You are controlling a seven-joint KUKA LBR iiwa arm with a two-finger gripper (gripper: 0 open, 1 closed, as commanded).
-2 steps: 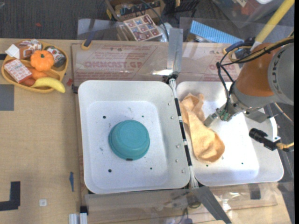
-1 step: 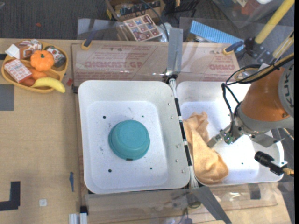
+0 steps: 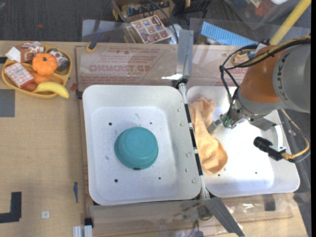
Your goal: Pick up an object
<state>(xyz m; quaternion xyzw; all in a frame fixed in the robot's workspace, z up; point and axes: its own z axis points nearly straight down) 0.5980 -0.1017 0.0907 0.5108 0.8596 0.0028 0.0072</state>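
A grey KUKA arm with an orange band reaches in from the right edge of the tabletop (image 3: 39, 172), its gripper (image 3: 217, 124) lowered into the right bin (image 3: 256, 177) and touching, or just short of, the crumpled peach-orange cloth (image 3: 207, 142) that lies along that bin's left wall. Whether the gripper is open or closed cannot be told from this angle, and nothing can be seen held between its tips, so the pick appears not yet done: the cloth lies flat on the bin floor, and the closing and the lift are seemingly still to come.

The other candidate, an upturned teal bowl (image 3: 137, 147), sits untouched in the middle of the left bin (image 3: 98, 107), well apart from the gripper.

At the tabletop's far left corner a yellow dish (image 3: 10, 80) carries toy food, among it a banana (image 3: 52, 88) and a small orange pumpkin (image 3: 44, 63).

Readable writing is sparse. Part of the white maker's lettering, the letters "KU", shows on the arm's grey casing at the right. A cardboard sheet (image 3: 128, 65) along the far edge behind the bins bears faded red print, too washed out to make out with confidence. A patterned box (image 3: 147, 29) beyond it carries printed panels too small to read.
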